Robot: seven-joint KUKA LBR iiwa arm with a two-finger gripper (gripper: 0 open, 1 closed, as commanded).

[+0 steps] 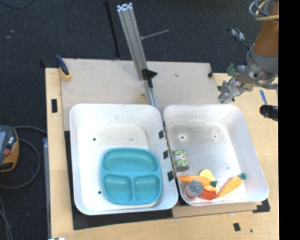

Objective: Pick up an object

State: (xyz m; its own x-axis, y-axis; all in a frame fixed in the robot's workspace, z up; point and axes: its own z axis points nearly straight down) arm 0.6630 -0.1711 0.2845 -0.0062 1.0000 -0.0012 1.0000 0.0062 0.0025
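A: Reaching from the far right, the end effector (228, 92) hangs outside the right bin (248, 140); its grip state I cannot tell.

B: The carrot (230, 185) lies crowded against the near wall, so a grab may glance off.

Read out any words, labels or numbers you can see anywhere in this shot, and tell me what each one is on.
No text is legible.
Small green packet in the right bin: printed label, too blurred to read.
Checkered marker atop the aluminium post: a pattern, no characters.
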